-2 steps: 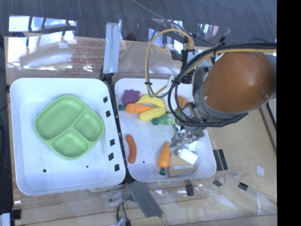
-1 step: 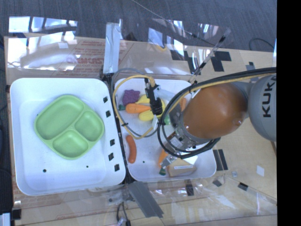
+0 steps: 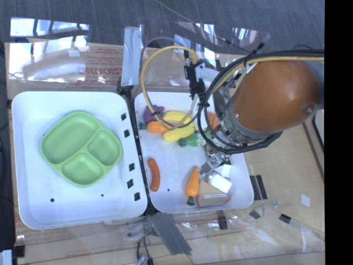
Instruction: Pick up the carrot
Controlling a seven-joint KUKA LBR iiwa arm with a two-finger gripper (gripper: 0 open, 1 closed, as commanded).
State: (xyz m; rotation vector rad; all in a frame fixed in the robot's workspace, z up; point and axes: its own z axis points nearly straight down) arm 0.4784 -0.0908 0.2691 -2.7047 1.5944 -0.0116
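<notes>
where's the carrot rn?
Carrot lies in the right bin, near its front edge, beside the tan block, just left of the gripper.

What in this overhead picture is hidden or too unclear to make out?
- Right white bin: its far right part lies hidden under the grey and orange arm.
- Orange carrot: its right side sits against a tan wedge block, contact unclear.
- Yellow toy foods: piled together and too small to identify.

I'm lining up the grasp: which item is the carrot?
Look in the right bin, near its front edge. The carrot lies almost upright beside a tan box, just below the end effector. Unlike the red sausage to its left, it is orange with a green stem end.
</notes>
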